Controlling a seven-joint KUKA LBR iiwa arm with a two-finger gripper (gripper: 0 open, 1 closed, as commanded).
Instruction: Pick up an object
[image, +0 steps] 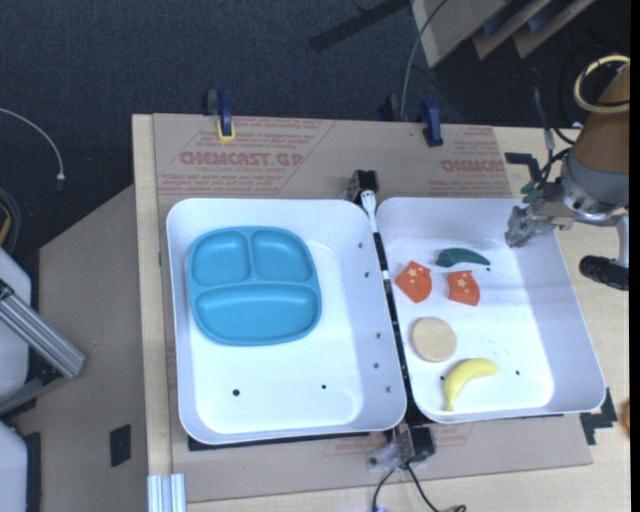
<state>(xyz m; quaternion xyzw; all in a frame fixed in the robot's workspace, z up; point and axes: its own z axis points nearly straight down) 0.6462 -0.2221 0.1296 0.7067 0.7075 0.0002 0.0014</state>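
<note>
The right white bin holds a dark green pepper, two red strawberry-like pieces, a tan round cookie and a yellow banana. My gripper hangs over the bin's far right corner, to the right of the green pepper and apart from it. Nothing shows between its tips.
A blue divided plate lies in the left white bin. A black divider with a cable runs between the bins. Blue clamps hold the cardboard at the back edge. The arm's orange band stands at the right.
</note>
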